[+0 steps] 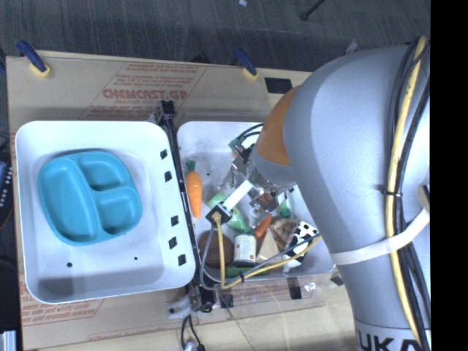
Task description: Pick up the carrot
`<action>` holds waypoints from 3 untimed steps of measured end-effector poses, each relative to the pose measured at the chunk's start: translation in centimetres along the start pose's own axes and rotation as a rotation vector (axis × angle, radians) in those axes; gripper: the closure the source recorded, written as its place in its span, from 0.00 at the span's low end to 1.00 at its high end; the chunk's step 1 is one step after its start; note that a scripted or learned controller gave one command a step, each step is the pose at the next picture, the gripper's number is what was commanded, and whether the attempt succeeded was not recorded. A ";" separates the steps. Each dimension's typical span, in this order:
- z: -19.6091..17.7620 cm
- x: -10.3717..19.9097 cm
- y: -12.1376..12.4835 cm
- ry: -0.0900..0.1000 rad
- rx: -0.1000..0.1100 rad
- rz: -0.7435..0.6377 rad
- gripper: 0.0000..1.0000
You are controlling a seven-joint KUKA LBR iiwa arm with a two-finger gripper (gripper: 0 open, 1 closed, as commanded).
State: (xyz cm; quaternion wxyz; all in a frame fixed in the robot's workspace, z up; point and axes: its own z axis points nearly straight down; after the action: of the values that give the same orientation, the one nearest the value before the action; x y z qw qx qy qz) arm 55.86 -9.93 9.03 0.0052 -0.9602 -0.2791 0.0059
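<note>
The carrot (194, 191) lay against the left wall of the right bin (191, 136), beside the divider, with bare floor above it toward the bin's far edge. The end effector (248, 189) hung just right of it over a crowded heap; whether it was open or closed could not be told. The arm (351, 167) hid the bin's right side. The counter (95, 86) read "CHEMCAST".

A dark grey ribbed carpet floor (146, 13) lies beyond the brown cardboard-covered counter (95, 86) printed with red lettering, where two blue clamps (33, 57) grip its far edge.
</note>
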 end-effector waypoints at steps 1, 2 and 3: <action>-0.2 5.7 2.4 0.004 -0.004 0.134 0.00; -1.2 5.8 2.1 0.000 0.007 0.122 1.00; -8.0 3.6 1.9 0.007 -0.010 -0.051 1.00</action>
State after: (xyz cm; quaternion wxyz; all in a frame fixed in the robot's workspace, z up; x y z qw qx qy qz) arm 60.05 -9.63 16.95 0.0014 -0.9528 -0.3036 0.0010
